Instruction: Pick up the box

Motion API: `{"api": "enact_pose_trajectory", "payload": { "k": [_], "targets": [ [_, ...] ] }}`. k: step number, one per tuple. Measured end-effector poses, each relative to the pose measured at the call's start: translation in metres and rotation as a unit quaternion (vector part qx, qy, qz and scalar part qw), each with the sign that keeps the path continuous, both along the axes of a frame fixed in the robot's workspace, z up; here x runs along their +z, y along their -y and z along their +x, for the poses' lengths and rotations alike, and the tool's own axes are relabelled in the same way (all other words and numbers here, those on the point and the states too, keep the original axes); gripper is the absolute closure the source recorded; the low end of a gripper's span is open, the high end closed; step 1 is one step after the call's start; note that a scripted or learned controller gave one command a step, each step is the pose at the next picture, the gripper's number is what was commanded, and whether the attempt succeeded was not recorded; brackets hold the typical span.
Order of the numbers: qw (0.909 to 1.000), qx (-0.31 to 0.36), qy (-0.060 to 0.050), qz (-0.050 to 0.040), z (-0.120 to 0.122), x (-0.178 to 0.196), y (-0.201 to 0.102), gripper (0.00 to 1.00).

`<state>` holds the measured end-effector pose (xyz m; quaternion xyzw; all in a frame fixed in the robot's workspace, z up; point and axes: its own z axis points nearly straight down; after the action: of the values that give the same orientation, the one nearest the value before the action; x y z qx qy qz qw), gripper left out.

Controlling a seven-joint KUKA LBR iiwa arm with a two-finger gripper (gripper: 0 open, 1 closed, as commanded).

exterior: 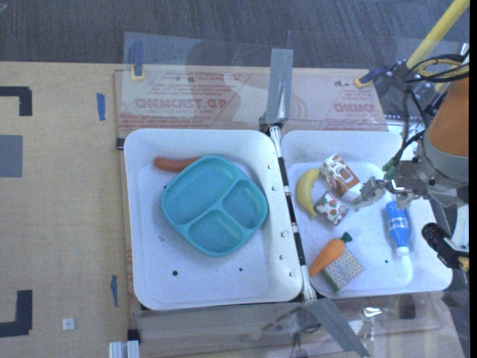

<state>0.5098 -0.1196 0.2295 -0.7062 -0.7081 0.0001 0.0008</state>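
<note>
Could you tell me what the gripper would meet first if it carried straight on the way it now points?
The two-finger gripper points toward the view's left, so it would probably first meet the small red-and-white patterned box, which lies just ahead beside the yellow banana. A single slanted view leaves the gripper's height unclear, so it might pass above.

Two white bins side by side. Left bin (149, 274): teal divided plate (215, 204) near centre, orange-red sausage (173, 164) at its 10 o'clock, partly under the rim. Right bin (428, 274): banana (305, 191) at 9 o'clock, two small cartons, one (340, 174) just above the other (331, 206), both just right of the banana. Carrot (329, 254) touching a speckled box (342, 270) at 7 o'clock. Blue bottle (397, 227) at 3 o'clock. Gripper (375, 191) beside the lower carton, fingers unclear.
</note>
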Motion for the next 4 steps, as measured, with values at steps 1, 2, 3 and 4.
{"api": "enact_pose_trajectory", "payload": {
  "k": [1, 2, 3, 4],
  "targets": [
    [0.9981, -0.062, 0.005, -0.0003, 0.010, -0.141, -0.024, 0.00],
    [0.9958, -0.091, 0.005, -0.0006, 0.059, -0.142, -0.011, 0.00],
    [0.9997, -0.026, 0.000, -0.0014, 0.131, -0.142, -0.010, 0.00],
    [0.9989, 0.032, -0.031, 0.0115, 0.146, -0.143, 0.024, 0.00]
  ]
}}
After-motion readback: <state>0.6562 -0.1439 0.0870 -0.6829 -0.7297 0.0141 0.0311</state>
